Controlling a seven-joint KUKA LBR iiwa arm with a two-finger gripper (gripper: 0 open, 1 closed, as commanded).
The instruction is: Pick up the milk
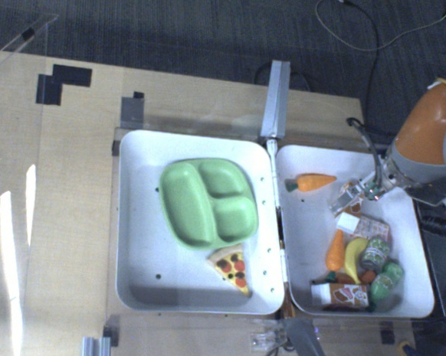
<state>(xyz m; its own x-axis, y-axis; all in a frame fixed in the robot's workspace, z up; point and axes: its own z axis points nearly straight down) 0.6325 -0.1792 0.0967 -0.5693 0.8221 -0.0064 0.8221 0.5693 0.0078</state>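
My hand [354, 196] low in the right bin [304, 241], grip unclear, milk carton [348, 222] just below it

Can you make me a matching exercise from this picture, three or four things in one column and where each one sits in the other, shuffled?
Things:
1. green divided plate
2. pizza slice
3. carrot
4. banana

Places:
A. far end of the right bin
B. middle of the left bin
C. left bin, just nearer the camera than the plate
D. right bin, among the clustered items

Pairs: 1-B, 2-C, 3-A, 4-D
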